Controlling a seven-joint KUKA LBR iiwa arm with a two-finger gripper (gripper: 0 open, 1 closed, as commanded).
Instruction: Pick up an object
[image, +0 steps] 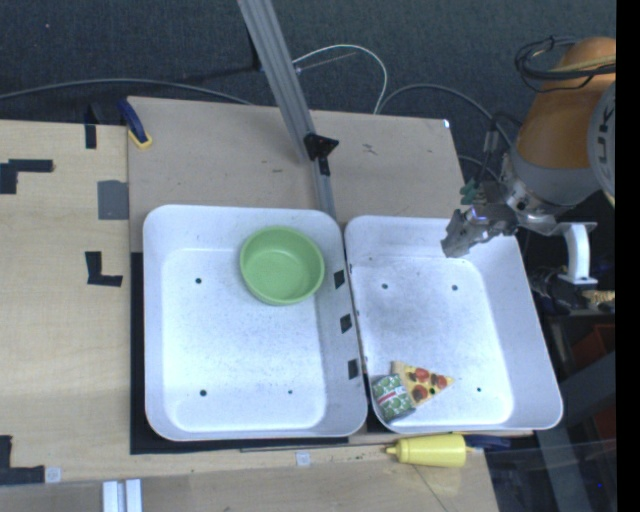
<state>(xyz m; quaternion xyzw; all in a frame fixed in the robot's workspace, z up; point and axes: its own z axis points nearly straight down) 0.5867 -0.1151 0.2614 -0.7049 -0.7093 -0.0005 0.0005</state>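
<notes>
Approach is the step in hand — the pincer (463, 238) hangs over the far right corner of the right bin (500, 300), grasping nothing; whether it is released or clenched I cannot tell. Candidates: a pizza-slice toy (424, 382) beside a small packet (393, 396) at that bin's near left corner, and a green bowl (282, 265) in the left bin (180, 350). Next, I judge, comes travel toward one, then descent.

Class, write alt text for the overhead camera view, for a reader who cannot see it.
A robot arm's claw hangs over the far edge of the right bin, where a pizza slice toy and a small packet lie near the front. A green bowl sits in the left bin.
</notes>
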